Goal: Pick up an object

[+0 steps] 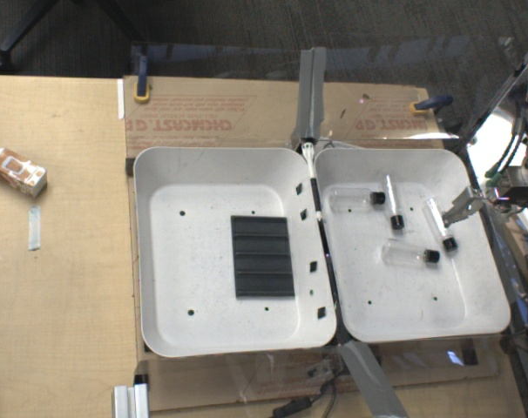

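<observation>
The wooden bench top (55,320) stretches away on the left, with a sheet of brown cardboard (212,116) lying under the far edges of both bins. The left bin (140,233) holds a black ridged block (263,256), flat and near its middle. The right bin (486,307) touches it along the centre line.

My gripper (463,207) reaches in over the right bin's right rim, low and slanted. Whether it is open or closed I cannot tell, and I see nothing in its grasp.

Four clear tubes with black caps lie in the right bin. Two of them (389,188) (395,216) are near its middle toward the far side. A third (438,223) is just beside my gripper, and a fourth (408,255) lies nearer.

A small orange-and-white carton (18,172) sits far left on the bench.
</observation>
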Motion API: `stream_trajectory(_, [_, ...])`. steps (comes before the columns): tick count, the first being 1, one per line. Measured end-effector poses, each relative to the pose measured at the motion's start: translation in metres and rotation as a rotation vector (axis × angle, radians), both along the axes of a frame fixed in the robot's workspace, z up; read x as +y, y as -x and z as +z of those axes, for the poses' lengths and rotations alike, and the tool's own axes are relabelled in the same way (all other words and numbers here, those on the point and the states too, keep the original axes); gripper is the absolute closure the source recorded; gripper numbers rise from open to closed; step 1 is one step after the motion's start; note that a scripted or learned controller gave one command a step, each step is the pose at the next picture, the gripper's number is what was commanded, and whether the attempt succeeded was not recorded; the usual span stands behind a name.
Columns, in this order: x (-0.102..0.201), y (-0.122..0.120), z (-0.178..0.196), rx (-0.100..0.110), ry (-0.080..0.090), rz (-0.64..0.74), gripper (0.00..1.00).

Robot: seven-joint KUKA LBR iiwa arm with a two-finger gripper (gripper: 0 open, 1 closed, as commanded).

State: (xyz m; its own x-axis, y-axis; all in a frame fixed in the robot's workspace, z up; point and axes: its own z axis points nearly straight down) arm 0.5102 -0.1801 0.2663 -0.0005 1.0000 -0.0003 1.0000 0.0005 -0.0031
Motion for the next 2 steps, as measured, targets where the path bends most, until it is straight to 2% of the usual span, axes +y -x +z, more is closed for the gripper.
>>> stream_trajectory(1, [-0.0326,-0.0613,-0.1757,-0.001,-0.013,0.115,0.00])
stream_trajectory(2, [-0.0374,-0.0603,-0.1663,-0.002,-0.004,0.111,1.00])
